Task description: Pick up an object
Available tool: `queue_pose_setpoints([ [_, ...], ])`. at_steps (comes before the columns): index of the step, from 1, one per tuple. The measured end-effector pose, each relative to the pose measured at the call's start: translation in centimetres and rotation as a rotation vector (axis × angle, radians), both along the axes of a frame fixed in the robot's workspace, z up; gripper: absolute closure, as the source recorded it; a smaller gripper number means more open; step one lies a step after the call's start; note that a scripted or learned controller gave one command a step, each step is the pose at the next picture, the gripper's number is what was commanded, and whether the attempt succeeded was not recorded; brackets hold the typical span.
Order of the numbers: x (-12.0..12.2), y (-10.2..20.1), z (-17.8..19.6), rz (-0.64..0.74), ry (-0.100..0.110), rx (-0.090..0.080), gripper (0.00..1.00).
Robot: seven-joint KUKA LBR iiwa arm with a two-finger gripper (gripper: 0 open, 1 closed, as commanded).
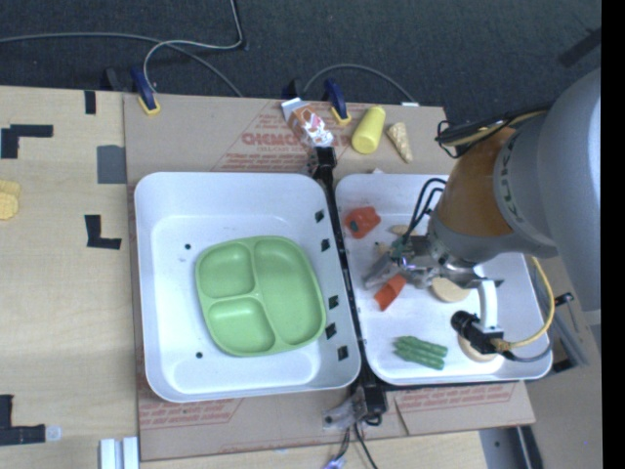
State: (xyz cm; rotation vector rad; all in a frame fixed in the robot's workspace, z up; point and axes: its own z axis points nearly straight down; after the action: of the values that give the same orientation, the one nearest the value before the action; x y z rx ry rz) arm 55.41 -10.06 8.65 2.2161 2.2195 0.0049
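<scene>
The gripper (383, 270) is sitting low inside the right bin (518, 360), reaching in from the arm (488, 198) whose orange band is lying above the wrist. Its two fingers are pointing toward the divider between the bins. Whether they are spread or closed, I cannot tell; the fingertips are too small and cluttered to read, and nothing is visibly lying between them.

Taking the gripper as the reference point: an orange-red block (389, 294) is lying just below the fingertips, close to or touching them; contact cannot be confirmed. A red-orange item (361, 222) is resting above the gripper, near the divider. A green bundle resembling beans (421, 352) is lying well below the gripper, near the bin's lower wall. A pale round piece (447, 288) is showing just behind the gripper, partly under the wrist hardware.

Farther out, the left bin (166, 213) is holding a green divided plate (260, 294), lying flat, well apart from the gripper. Beyond the bins, above the gripper on the cardboard, a yellow cylinder (368, 130) and a tan cone (400, 142) are lying side by side, with a small printed packet (309, 123) beside them.
</scene>
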Motion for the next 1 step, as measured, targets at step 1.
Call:
queue_pose_setpoints([
  [1,0.01,-0.09,0.96,-0.001,0.0,-0.002,1.0],
])
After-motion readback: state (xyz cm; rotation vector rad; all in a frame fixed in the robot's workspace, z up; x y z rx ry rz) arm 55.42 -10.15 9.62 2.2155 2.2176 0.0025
